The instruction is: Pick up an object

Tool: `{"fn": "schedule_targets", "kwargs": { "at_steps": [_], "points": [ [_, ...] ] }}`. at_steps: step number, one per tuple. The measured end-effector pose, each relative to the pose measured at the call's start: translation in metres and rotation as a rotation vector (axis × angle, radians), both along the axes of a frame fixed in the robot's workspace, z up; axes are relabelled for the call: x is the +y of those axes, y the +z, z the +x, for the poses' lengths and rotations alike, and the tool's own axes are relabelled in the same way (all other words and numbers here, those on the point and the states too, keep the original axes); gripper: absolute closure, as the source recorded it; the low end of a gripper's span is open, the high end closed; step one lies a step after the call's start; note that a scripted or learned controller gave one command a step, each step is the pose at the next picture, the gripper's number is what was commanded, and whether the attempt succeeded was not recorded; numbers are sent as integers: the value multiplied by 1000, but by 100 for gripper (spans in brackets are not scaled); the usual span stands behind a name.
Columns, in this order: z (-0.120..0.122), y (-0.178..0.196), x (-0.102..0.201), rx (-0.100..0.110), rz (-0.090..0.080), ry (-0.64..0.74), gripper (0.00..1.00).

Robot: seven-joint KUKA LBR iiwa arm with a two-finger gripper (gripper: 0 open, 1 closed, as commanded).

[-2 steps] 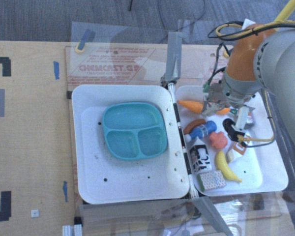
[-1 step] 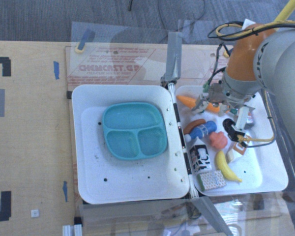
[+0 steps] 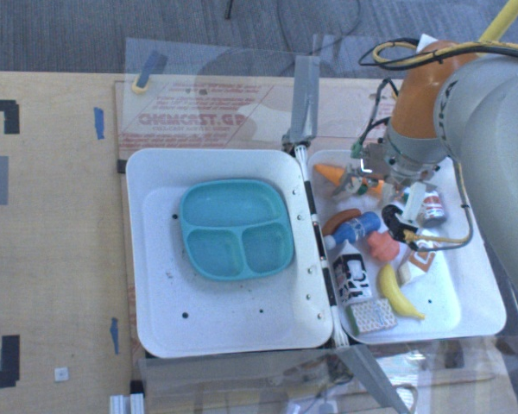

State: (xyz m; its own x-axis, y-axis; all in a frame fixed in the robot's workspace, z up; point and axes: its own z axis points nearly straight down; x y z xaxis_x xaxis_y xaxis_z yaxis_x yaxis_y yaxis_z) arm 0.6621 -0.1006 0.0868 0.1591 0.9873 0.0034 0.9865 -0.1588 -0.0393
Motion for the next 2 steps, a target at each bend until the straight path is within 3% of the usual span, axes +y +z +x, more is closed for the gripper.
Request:
{"fn": "schedule_targets", "kwargs": {
  "at_steps": [1, 2],
  "points": [
    [1, 9, 1, -2, -3, 2, 100],
    [2, 29, 3, -26, -8, 37, 100]
  ]
}}
